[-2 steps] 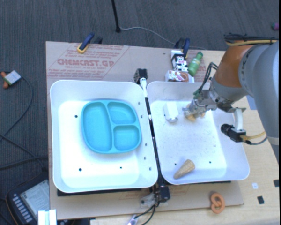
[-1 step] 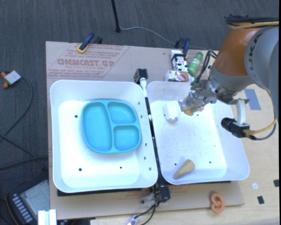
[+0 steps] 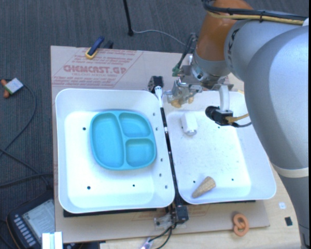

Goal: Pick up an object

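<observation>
Gripper (image 3: 180, 98) first: it hangs over the far left corner of the right bin, just beside the divide between the two bins, and a small tan thing seems to sit at its tip, though whether the fingers are spread or pressed together cannot be told from this angle. Above it the grey arm (image 3: 272, 71) fills the right side of the view, its orange band (image 3: 217, 30) bent over the far edge of the bench with black cables running across it. Below lies the cardboard sheet (image 3: 93, 69) printed with red lettering, which carries both bins. On the left, the left bin (image 3: 67, 191) holds a light blue divided plate (image 3: 123, 139) with three compartments, lying flat near the bin's middle. Alongside it, the right bin (image 3: 259, 183) holds two loose objects well apart from one another: a small white cylinder-like piece (image 3: 188, 124) in the far part of the bin, just below the gripper and not touching it, and a tan cone-shaped piece (image 3: 203, 187), like an ice cream cone, lying on its side near the front wall. Outside the bins, an orange ring-shaped item (image 3: 240, 224) rests on the cardboard at the front right, a blue and yellow tool (image 3: 95, 47) lies at the cardboard's far edge, and a small white and orange item (image 3: 12, 86) sits on the dark carpet to the left.
</observation>
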